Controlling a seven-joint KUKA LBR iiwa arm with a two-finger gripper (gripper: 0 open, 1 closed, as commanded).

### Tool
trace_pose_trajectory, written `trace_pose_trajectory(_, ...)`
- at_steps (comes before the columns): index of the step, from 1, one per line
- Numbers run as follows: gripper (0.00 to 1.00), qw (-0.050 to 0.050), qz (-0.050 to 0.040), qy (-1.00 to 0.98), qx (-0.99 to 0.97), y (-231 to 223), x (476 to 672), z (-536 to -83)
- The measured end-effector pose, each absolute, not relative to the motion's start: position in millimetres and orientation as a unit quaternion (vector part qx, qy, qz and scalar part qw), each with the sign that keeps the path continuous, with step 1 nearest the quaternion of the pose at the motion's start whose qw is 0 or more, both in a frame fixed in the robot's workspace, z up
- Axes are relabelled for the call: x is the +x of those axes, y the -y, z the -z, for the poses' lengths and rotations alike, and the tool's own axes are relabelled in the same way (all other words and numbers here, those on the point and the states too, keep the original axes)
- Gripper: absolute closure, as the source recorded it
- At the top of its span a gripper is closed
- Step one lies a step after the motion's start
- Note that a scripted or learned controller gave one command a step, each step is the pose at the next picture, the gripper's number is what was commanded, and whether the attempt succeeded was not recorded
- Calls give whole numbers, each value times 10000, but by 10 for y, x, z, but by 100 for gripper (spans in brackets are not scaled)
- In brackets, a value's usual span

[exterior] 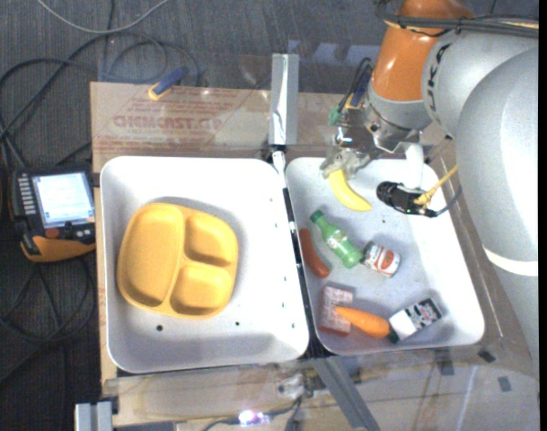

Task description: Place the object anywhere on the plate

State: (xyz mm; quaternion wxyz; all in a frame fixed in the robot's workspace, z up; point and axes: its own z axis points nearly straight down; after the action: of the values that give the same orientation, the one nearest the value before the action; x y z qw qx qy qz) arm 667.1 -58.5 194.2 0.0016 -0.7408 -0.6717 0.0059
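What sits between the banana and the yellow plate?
In the camera view, between banana and plate lie the bins' adjoining rims; the green bottle and sausage lie lower.

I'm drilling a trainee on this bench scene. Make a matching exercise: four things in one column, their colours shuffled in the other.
Things:
1. plate
2. bottle
3. carrot
4. banana

Colours:
A. green
B. pale yellow, just below the gripper
C. orange
D. deep yellow, in the left bin

Pairs: 1-D, 2-A, 3-C, 4-B

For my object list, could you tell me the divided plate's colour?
Yellow-orange plastic plate, clearest in the camera view.
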Motion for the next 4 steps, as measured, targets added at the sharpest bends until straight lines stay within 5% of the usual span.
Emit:
trace_pose_trajectory(1,100,37,-40,7311,-6822,34,5801,-2458)
trace_pose_trajectory(2,100,50,-42,8219,-5696,-801,5764,-1779)
trace_pose_trajectory(3,100,27,-37,8720,-4894,-1207,5970,-3164)
trace_pose_trajectory(4,100,39,-59,7388,-6738,-1538,5497,-1608)
